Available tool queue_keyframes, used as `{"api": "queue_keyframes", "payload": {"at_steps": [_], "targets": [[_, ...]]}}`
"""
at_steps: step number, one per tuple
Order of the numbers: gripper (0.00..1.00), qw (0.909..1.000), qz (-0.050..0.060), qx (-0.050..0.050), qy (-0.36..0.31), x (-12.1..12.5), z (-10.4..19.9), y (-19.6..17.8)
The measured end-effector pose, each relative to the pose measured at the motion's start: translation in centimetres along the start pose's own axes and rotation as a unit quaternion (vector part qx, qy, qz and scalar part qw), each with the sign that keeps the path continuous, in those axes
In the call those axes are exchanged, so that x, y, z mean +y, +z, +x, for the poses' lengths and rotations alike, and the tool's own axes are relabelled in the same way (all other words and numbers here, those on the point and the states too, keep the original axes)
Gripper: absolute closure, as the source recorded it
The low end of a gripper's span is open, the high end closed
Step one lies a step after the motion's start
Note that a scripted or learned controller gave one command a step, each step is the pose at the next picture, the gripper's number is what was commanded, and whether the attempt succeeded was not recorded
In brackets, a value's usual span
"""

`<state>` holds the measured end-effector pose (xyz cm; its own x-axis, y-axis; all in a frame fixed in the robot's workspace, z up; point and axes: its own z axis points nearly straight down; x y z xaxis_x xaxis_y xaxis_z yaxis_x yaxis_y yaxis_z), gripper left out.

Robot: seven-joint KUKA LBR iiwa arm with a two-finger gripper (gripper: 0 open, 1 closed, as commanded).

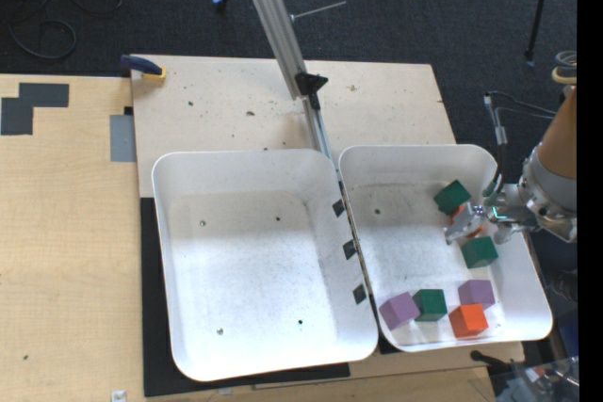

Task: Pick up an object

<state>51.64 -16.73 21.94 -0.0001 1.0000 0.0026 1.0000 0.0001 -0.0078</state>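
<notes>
1. My fingers (478,223) hung low in the right bin (415,167), near its right wall, between two green cubes.
2. The upper green cube (452,196) lay just up and left of them; the lower green cube (480,251) sat just below, toward the near rim. Either was the closest thing to take, and I judged the lower one more nearly under me.
3. I could not tell how wide my fingers stood; metal and a red bit blurred together there, and nothing showed plainly between them.
4. Along the near rim sat a purple cube (399,308), a third green cube (431,302), an orange cube (468,320) and a second purple cube (476,293), well apart from me.
5. The cubes looked small, matte and hard-edged, with no long axis; the bin was smooth white plastic with rounded corners.
6. The left bin (188,193) sat beside it on the counter (217,99) of pale speckled wood.
</notes>
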Motion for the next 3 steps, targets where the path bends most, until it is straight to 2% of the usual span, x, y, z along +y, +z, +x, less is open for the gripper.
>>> {"api": "queue_keyframes", "payload": {"at_steps": [1, 2, 3], "targets": [[0.0, 1.0, -0.003, -0.001, 0.002, 0.1, -0.1, -0.2], [0.0, 1.0, 0.001, 0.0, 0.001, 0.9, -0.3, 5.5], [0.0, 1.0, 0.001, 0.001, 0.001, 0.4, -1.0, 11.4]]}}
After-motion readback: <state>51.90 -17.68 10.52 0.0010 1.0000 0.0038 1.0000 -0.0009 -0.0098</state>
